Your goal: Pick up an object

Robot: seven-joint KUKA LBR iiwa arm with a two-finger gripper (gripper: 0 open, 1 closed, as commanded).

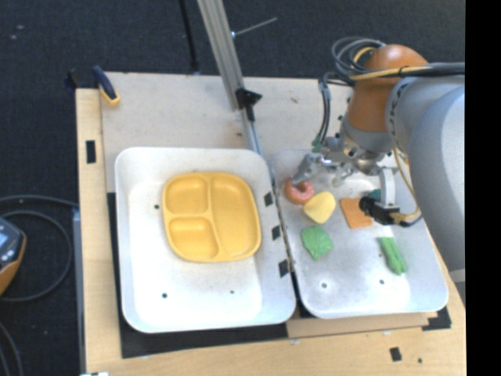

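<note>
Arm: the grey arm with its orange band is reaching in from the right of the frame and bending down over the upper part of the right bin (423,288), which puts the wrist above the cluster of small objects.

Gripper: the gripper (313,171) is hanging low at the upper left of the right bin, just above and beside the pink ring (298,190); it is looking like an approach to a pick, in my judgement.

Jaws: whether they are standing apart or together, I cannot tell, since the metal parts are blurring together; nothing is showing between them.

Pink ring: it is lying flat near the bin's left wall, touching or almost touching the yellow piece (319,207) to its lower right, so a clean grab is likely needing care.

Other candidates: a green lump (316,242) is sitting below the yellow piece, an orange flat piece (356,212) is lying right of it, and a green stick (392,254) is resting toward the lower right, well apart from the rest.

Left bin: the left bin (141,288) is holding a yellow divided plate (211,215) in the centre left of the frame, probably serving as the drop side.

Progress: every object is lying on the bin floor, so the pick is not yet done.
</note>
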